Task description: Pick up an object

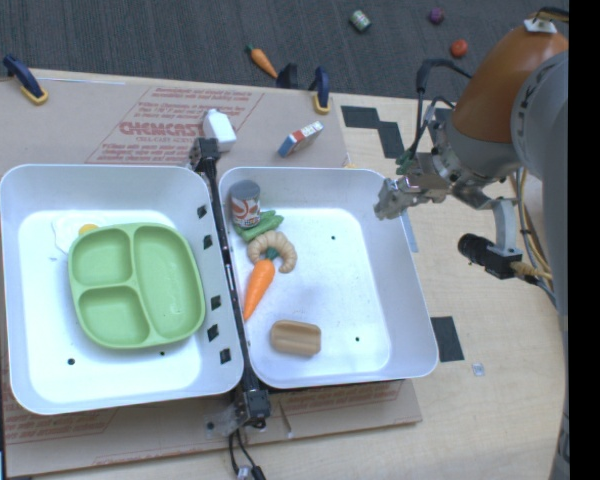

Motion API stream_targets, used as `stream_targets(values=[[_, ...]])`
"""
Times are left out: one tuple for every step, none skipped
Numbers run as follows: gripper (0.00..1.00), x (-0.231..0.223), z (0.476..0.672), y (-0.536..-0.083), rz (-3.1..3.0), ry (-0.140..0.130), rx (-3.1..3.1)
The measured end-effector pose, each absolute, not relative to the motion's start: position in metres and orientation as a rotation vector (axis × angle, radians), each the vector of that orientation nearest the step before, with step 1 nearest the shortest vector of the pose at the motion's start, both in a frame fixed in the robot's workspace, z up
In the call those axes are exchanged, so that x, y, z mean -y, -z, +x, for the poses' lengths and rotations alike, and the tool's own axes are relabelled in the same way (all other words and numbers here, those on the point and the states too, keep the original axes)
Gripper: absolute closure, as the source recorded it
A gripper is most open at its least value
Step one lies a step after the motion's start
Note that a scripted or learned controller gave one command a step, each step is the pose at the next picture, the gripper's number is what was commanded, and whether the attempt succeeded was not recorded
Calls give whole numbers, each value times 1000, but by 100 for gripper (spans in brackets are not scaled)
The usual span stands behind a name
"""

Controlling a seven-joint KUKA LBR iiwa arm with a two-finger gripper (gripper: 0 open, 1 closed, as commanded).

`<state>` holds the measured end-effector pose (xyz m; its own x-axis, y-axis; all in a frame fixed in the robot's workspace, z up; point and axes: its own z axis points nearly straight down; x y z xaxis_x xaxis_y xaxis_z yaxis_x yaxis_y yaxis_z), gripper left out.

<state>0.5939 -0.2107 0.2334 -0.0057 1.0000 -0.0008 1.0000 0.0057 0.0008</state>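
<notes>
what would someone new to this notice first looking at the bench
The light green divided plate lying in the left bin stands out most. In the right bin, toy food crowds the left side: an orange carrot, a small can and a tan bread roll. The gripper sits at that bin's upper right rim.

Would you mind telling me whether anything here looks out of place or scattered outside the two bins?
Yes. Several small items lie outside the bins: a toy carrot and three small bits on the dark floor beyond the bench, and a small red, white and blue carton tipped on the cardboard behind the right bin.
</notes>
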Motion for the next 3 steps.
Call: stream_targets(values=[[100,211,590,-247,2213,-1,-2227],[100,207,579,-238,2218,4,-2228],[100,205,537,-238,2216,3,-2229]])
